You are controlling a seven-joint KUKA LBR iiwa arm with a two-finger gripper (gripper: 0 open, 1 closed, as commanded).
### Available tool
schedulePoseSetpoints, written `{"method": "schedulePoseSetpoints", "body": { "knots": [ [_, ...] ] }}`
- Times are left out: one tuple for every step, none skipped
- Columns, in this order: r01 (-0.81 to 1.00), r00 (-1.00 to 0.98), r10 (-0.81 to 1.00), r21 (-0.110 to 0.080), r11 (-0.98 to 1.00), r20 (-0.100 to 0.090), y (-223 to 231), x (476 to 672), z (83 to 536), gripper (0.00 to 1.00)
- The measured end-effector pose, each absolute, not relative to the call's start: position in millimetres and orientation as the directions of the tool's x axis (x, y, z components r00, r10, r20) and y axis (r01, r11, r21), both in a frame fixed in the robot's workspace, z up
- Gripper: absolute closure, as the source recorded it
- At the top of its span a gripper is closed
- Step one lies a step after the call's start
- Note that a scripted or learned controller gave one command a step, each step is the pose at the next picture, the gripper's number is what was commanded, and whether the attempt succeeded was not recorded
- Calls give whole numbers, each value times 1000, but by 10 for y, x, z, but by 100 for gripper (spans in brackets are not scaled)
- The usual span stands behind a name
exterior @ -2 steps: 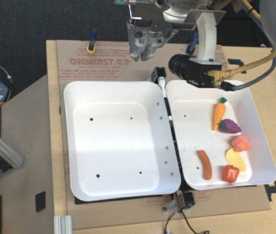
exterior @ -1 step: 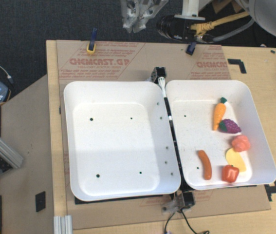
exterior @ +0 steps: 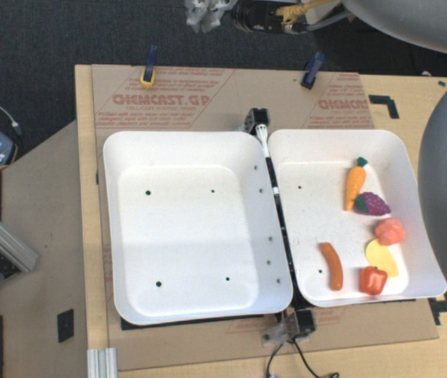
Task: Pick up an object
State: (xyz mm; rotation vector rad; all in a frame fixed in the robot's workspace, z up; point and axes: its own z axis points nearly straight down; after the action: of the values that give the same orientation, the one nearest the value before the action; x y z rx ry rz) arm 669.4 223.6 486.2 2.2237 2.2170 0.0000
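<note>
The jaws [exterior: 206, 10] hung at top centre, state unclear. The carrot [exterior: 355, 183], sausage [exterior: 333, 265] and pepper [exterior: 373, 280] lay untouched in the right bin [exterior: 318, 152], ready for picking.

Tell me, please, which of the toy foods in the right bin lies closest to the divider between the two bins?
The orange-red sausage: it lies nearest the divider, left of the red pepper, while the other toy foods line the far right side.

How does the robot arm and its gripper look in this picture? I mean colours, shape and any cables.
The arm is a smooth, rounded grey body, seen large and blurred along the top right and right edge. The gripper at the top of the view is a small metallic silver-grey part. Beside it sits a dark section with a white block and a yellow cable.
</note>
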Motion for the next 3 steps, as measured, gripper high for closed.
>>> {"method": "schedulePoseSetpoints", "body": {
  "knots": [
    [1000, 2, 1000, -14, -2, -5, 2240, 6651, 3661, 100],
    [1000, 1, 1000, -5, -1, -2, 2243, 6659, 3463, 100],
    [1000, 0, 1000, 4, 0, 2, 2245, 6666, 3661, 100]
  ]
}}
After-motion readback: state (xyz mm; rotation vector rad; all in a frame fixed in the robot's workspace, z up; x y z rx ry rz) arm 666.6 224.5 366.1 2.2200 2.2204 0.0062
